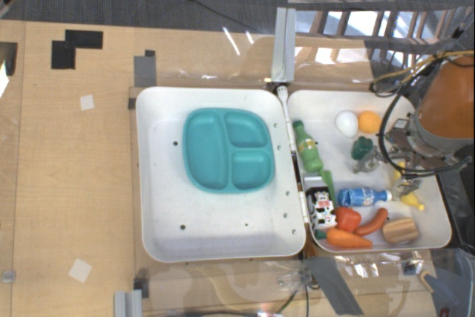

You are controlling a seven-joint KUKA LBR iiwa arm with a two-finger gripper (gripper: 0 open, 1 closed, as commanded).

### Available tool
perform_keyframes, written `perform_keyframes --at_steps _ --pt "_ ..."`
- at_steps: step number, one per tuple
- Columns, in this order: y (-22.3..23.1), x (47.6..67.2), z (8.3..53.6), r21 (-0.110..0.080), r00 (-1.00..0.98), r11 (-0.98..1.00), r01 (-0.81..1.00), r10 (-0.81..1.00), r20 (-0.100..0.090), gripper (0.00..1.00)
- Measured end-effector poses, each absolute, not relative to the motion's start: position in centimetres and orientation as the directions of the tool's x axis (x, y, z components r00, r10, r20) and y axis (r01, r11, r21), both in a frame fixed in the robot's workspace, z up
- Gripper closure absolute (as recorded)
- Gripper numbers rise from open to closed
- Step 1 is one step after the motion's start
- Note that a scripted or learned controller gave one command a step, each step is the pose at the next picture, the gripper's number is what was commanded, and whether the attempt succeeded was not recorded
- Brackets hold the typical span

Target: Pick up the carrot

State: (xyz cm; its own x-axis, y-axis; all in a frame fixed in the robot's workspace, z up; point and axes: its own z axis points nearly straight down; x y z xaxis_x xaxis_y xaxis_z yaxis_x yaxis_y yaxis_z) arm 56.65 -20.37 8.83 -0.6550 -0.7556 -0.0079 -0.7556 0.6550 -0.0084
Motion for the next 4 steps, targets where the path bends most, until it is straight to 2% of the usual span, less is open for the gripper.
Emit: perform_keyframes --at_steps 1,2,3,4 --pt "-20.5 62.0 21.0 -0.019 -0.602 0.602 -0.798 -0.799 -0.01 0.0" --pt "-20.7 66.9 9.3 -0.022 -0.612 0.612 -0.791 -0.791 -0.013 0.0" --pt "-20.8 67.4 11.2 -0.039 -0.614 0.614 -0.788 -0.789 -0.023 1.0" --pt "-20.5 67.3 29.4 -0.025 -0.472 0.472 -0.881 -0.881 -0.008 1.0"
